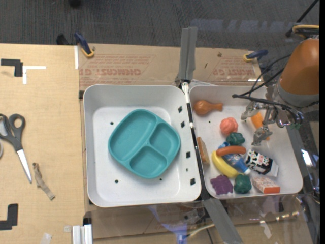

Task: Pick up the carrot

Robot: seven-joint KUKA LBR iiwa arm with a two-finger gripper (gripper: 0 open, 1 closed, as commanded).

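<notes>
Camera view from above: at the far left, scissors (15,136) lie on the wooden bench. Next comes the left bin (96,187), which holds a teal divided plate (144,143). In the right bin (292,156) there are toy foods: a drumstick (208,106) at the far side, a banana (223,164) and purple grapes (222,184) nearer. The carrot (257,120), a small orange piece, is in the far right part of this bin, right at the gripper (260,127). The gripper hangs low over it, but I cannot tell if it is spread or closed, or if it grips the carrot
</notes>
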